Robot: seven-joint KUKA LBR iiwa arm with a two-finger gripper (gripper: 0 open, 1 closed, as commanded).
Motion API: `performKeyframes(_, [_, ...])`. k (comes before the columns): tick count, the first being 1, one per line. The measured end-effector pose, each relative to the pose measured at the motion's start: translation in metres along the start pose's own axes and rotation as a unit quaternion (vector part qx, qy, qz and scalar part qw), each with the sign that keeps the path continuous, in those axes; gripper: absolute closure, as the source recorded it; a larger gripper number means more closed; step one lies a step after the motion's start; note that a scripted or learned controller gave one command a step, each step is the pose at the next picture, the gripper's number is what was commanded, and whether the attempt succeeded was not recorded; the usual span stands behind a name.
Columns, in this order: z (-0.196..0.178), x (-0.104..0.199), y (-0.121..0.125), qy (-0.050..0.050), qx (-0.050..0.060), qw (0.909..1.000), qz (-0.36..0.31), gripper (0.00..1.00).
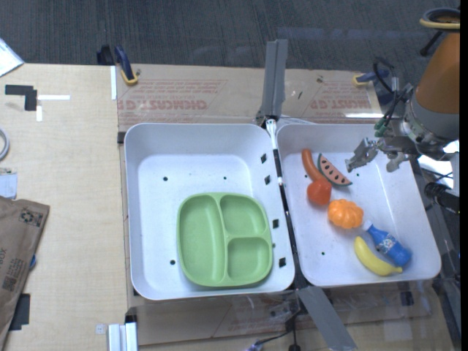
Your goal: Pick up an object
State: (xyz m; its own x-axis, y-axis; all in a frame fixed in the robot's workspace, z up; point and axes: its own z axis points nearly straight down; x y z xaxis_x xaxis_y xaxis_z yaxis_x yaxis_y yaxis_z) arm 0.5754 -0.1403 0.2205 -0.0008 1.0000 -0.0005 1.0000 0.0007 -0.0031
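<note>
In the right bin [409,203] lie several toy foods: a watermelon slice [334,172], a long red chili [310,164], a small red tomato [319,192], an orange pumpkin-like piece [344,214], a yellow banana [374,257] and a blue bottle-shaped toy [388,245]. My gripper [379,154] hangs over the bin's upper right part, right of the watermelon slice. Its two grey fingers are spread apart, open, with nothing between them.
The left bin [146,196] holds a green divided plate [224,238]. A grey upright post [275,79] stands behind the divider between the bins. Cardboard lines the bench behind and left of the bins. Cables hang at the right edge.
</note>
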Motion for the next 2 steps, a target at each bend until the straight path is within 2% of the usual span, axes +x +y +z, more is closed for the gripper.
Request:
performKeyframes(1, [0.1292, 0.0163, -0.0405, 0.0, -0.001, 0.996, -0.09, 0.0])
performKeyframes(2, [0.1203, 0.0152, -0.0403, 0.0, -0.002, 0.9961, -0.088, 1.0])
